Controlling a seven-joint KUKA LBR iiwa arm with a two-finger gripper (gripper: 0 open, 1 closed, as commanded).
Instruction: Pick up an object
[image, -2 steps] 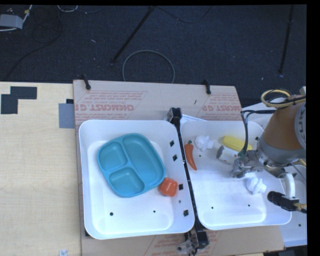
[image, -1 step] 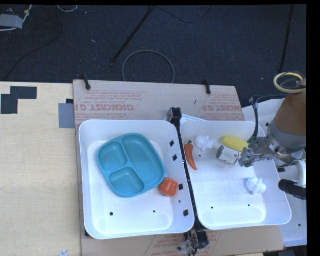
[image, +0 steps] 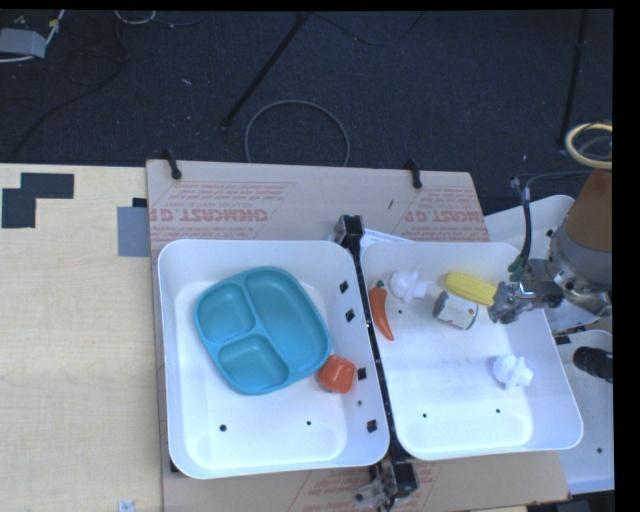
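1. Pincer (image: 503, 303) is seen at the right side of the right bin (image: 540, 425), low over its floor, just beside a yellow corn cob (image: 470, 288); whether it is open or closed cannot be told, and nothing is seen gripped in it.
2. Two white bins are set side by side on the desk (image: 70, 330); a cardboard sheet (image: 260, 205) is laid under them.
3. A blue divided plate (image: 262, 329) is laid in the left bin (image: 250, 450), tilted against the bin's line.
4. An orange round toy (image: 338, 375) is found touching the plate's lower right corner.
5. An orange carrot-like piece (image: 380, 312) is laid in the right bin, next to the divider between the bins.
6. A small grey and white can (image: 455, 311) is placed just below the corn cob.
7. A small white item (image: 408, 286) is seen left of the cob, and a second white piece (image: 511, 371) lies apart, lower right.
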